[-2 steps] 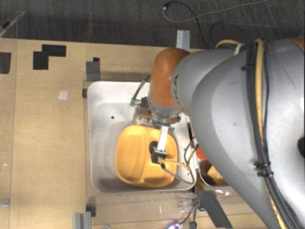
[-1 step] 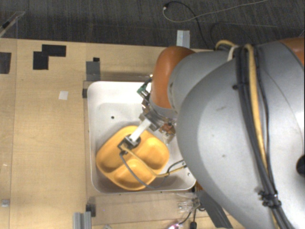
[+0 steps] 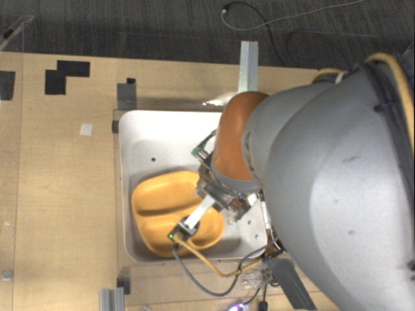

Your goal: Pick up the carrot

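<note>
- Dark carpet (image 3: 130, 11) is seen along the top, behind the pale wooden worktop (image 3: 58, 193).
- One white bin (image 3: 149, 131) is seen near the middle; its right side is covered by the arm (image 3: 337, 186).
- A rounded yellow-orange lump (image 3: 159, 203) lies in the bin's near-left part. Whether it is the carrot cannot be told.
- The grey arm is reached in from the right and bulks large over that half, cut off by the frame edge.
- Its orange band (image 3: 233, 138) is angled down into the bin, and the tool (image 3: 217, 196) sits just over the lump's right edge.
- The tool is largely masked by the wrist, so how far open it is, and whether anything is held, cannot be told.
</note>
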`<state>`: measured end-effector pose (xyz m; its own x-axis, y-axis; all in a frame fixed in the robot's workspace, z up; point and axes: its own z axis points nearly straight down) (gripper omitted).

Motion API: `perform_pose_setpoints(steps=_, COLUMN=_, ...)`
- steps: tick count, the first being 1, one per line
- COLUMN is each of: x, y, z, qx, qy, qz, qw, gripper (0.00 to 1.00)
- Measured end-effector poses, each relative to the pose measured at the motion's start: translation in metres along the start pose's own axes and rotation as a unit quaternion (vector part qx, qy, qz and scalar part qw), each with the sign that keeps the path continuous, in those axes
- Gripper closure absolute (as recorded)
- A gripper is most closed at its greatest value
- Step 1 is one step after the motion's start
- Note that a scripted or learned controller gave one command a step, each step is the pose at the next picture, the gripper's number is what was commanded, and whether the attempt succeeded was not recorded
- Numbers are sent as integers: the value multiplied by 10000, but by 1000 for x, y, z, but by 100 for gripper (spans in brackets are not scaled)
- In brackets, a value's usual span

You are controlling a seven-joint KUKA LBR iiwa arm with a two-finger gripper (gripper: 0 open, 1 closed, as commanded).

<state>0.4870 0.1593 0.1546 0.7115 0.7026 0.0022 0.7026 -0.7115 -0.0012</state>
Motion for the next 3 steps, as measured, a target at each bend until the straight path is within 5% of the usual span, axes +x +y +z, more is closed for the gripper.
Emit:
perform_pose_setpoints(steps=1, x=89, y=10, z=-172, qx=-11, qy=12, qz=-316, qw=9995, gripper=0)
perform_pose_setpoints(steps=2, x=115, y=33, z=-95, qx=-6, qy=-5, qz=-1659, qw=9861, gripper=0)
perform_pose_setpoints(steps=3, x=116, y=32, z=-107, qx=-14, qy=7, qz=-1702, qw=9854, gripper=100)
